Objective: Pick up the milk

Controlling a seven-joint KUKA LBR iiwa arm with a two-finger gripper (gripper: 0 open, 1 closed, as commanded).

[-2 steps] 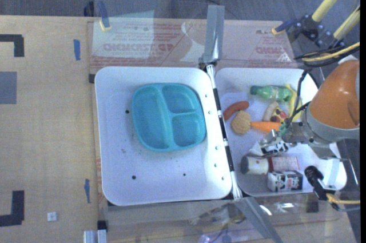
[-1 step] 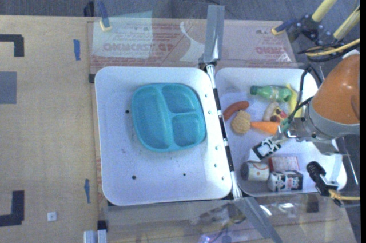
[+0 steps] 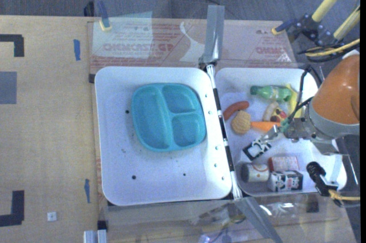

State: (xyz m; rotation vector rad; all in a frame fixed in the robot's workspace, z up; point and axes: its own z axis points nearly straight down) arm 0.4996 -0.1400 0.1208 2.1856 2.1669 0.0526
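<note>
Cardboard milk carton (image 3: 285,180) lies sideways: light, probably crushable; grip its flat sides. Gripper (image 3: 278,131) finger state cannot be determined.

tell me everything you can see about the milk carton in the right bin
The milk carton is a small white toy box with black cow-like patches and a reddish patch at its right end. It lies on its side along the near wall of the right bin. A grey can lies at its left end, and a small reddish box sits just behind it, seemingly touching. The claw is farther back, apart from it.
</note>
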